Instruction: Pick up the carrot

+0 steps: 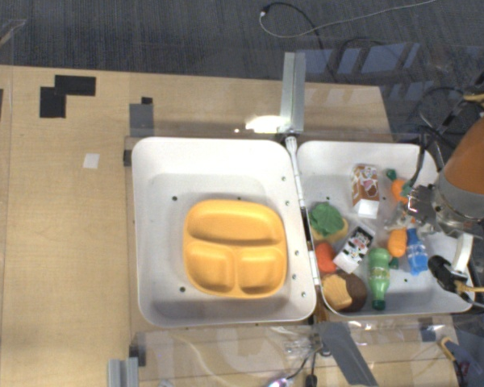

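Gripper (413,205) sits at the right bin's (331,156) 3 o'clock edge, just beside the carrot (397,188); finger state cannot be determined. Yellow tray (234,246) occupies left bin (153,216).

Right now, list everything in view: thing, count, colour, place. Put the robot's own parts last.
left bin: 1, white, middle of bench
tray: 1, yellow, three compartments, inside left bin
right bin: 1, white, beside left bin
carrot: 1, orange with green top, right bin, upper right
lettuce: 1, green, near the divider
bottle: 1, green, lower part
snack packet: 1, red and white, upper part
black-and-white pack: 1, centre
blue item: 1, right side
arm: 1, orange band, from the right
gripper: 1, beside carrot
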Tool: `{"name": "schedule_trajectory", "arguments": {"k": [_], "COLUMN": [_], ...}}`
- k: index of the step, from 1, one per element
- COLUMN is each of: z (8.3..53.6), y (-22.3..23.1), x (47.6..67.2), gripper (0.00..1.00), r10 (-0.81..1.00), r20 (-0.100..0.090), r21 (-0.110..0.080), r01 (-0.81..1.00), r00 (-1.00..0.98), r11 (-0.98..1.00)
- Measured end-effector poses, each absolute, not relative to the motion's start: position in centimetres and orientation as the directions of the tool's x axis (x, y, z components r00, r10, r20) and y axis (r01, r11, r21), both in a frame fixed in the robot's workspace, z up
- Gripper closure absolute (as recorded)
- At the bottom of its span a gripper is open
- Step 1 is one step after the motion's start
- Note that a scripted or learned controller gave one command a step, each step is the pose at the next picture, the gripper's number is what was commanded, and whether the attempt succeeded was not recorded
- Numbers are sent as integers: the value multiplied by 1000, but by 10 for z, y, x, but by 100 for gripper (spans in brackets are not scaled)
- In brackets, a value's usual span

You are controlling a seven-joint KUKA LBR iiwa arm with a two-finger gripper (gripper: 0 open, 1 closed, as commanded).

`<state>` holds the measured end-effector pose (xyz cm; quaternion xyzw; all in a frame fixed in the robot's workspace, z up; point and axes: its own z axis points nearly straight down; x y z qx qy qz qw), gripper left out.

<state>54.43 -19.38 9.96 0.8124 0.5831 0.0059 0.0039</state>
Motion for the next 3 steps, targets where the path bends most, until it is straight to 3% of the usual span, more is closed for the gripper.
{"name": "schedule_trajectory", "arguments": {"k": [1, 2, 3], "z": [88, 89, 205], "y": [-181, -173, -121], "x": [552, 557, 496], "gripper": [100, 100, 100], "r10": [924, 963, 949], "r20": [1, -3, 1], "r21": [8, 10, 4], "r01": [924, 963, 949], "r00": [383, 271, 314], "r11": [-383, -271, -314]}}
